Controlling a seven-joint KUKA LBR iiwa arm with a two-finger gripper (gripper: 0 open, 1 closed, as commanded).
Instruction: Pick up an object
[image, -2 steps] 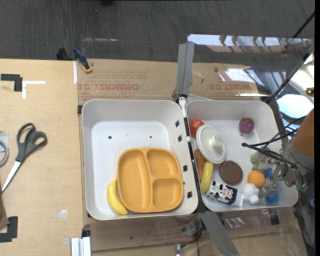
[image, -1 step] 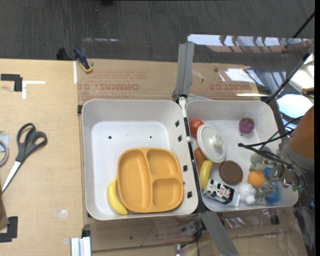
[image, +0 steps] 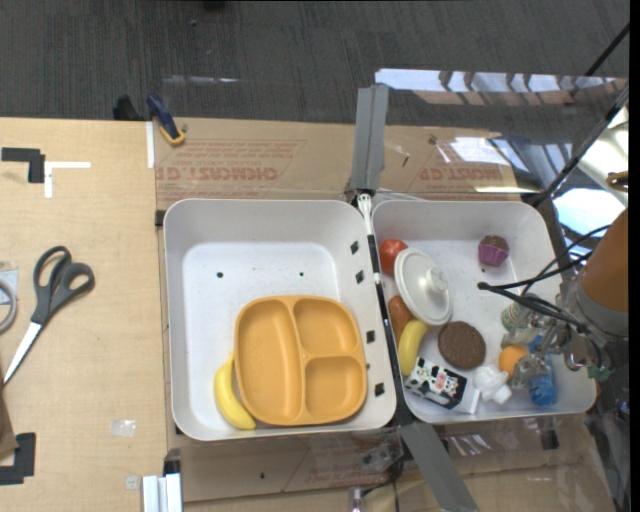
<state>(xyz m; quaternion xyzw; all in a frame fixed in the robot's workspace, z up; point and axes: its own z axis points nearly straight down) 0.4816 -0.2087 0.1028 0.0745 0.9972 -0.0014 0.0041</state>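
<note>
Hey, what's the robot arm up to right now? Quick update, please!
Gripper low at right bin's right edge, fingers unclear. Nothing seen held. Orange ball, blue piece crowd beside it. Cables cross overhead.

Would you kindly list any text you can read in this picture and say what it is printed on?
"CHEMCAZ, GE..." in red, upside down, on the cardboard sheet behind the left bin.
Red print on the cardboard behind the right bin: too blurred to read.
Print on the small black-and-white box: too small to read.

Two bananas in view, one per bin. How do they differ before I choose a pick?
The left-bin banana lies mostly hidden under the yellow divided plate; the right-bin banana is more exposed, leaning against the bin's left wall among clutter, by the white lid. Both are yellow and curved.
</note>
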